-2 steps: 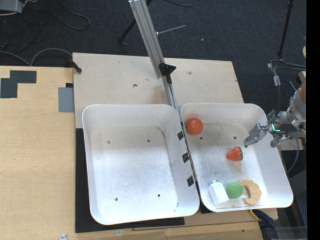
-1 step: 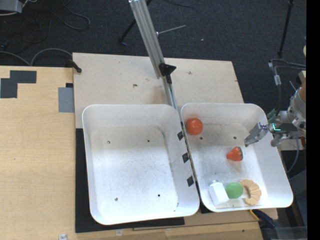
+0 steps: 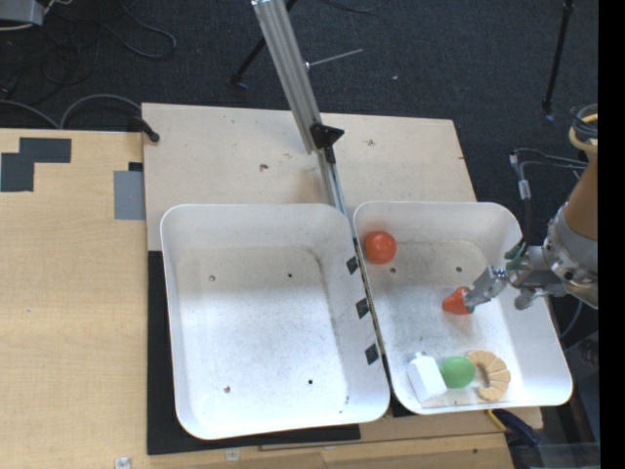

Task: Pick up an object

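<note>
The right bin (image 3: 508, 225) holds several objects. An orange-red ball (image 3: 380, 247) lies near its left wall. A small red object (image 3: 454, 303) rests mid-bin. Along the front wall sit a white block (image 3: 425, 377), a green ball (image 3: 456, 370) and a tan ridged pastry-like piece (image 3: 491, 374). My gripper (image 3: 503, 295) reaches in low from the right, open, with its fingers spread. The tip of its left finger (image 3: 482, 289) touches or nearly touches the small red object, which lies outside the gap, not between the fingers.
The left bin (image 3: 176, 262) stands beside the right one, their walls meeting along a rim with black clips (image 3: 361, 306). A slanted aluminium rail (image 3: 293, 76) rises behind the bins. Wooden bench surface lies to the left.
</note>
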You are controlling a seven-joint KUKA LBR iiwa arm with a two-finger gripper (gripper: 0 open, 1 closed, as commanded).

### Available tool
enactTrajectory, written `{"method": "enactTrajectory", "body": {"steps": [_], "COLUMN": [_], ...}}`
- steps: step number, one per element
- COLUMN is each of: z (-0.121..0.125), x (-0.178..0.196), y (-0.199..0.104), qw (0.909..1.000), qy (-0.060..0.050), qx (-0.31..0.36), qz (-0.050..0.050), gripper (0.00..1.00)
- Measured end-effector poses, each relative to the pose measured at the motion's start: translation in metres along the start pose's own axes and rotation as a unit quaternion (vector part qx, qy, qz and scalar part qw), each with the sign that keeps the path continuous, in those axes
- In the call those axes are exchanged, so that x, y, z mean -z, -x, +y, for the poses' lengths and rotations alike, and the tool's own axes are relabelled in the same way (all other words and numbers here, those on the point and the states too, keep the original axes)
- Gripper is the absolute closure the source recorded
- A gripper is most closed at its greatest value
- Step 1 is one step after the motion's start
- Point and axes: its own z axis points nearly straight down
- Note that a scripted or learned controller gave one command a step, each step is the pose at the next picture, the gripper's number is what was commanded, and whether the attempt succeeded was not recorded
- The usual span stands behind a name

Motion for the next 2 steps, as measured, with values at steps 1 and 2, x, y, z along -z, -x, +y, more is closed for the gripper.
{"method": "enactTrajectory", "body": {"steps": [1,2], "z": [-0.008,-0.005], "x": [-0.048,-0.092], "y": [-0.002,-0.006], "qw": [1.0,1.0], "qy": [0.0,0.0], "qx": [0.0,0.0], "qz": [0.0,0.0], "gripper": [0.0,0.0]}}
